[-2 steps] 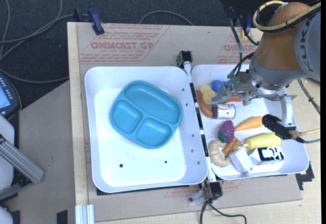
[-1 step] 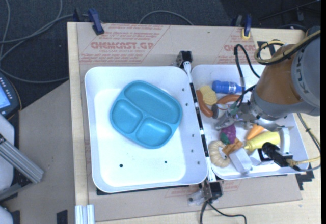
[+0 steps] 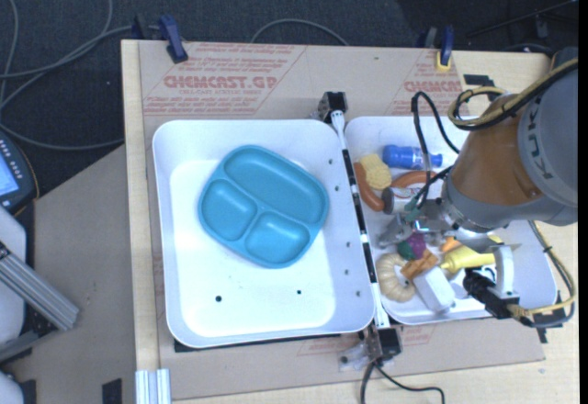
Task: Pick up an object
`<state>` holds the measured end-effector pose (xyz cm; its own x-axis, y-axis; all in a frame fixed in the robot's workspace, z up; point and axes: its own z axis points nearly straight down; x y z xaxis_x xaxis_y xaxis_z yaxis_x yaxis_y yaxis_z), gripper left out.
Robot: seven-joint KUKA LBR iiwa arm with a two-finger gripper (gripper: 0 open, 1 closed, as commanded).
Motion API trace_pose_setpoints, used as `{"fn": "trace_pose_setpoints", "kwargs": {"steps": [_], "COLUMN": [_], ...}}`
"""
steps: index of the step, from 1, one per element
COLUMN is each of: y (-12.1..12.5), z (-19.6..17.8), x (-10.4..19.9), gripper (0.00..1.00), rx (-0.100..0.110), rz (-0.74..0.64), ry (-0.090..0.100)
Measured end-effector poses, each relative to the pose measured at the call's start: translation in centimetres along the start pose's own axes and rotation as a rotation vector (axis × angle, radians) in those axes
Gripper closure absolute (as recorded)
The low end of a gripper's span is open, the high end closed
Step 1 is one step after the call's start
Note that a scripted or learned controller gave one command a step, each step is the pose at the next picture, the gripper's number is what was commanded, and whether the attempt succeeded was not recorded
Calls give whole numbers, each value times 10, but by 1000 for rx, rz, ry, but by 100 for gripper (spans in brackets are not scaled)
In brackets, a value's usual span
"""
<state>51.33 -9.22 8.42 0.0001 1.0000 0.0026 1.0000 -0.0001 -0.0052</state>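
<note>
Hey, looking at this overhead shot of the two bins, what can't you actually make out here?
- Gripper: fingers are lost among the clutter under the wrist, so open or shut is unclear.
- Right bin: its far right side is covered by the arm.
- Small toys by the bagel: overlapped and too small to identify.
- Blue divided plate in the left bin: fully visible.

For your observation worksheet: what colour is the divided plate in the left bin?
Light blue; the divided plate shows clearly in the camera view.
</note>
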Motion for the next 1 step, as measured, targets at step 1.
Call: {"fn": "trace_pose_setpoints", "kwargs": {"steps": [1], "y": [2], "z": [-10], "x": [-1], "gripper": [100], "rx": [-5], "rz": [1], "ry": [-2]}}
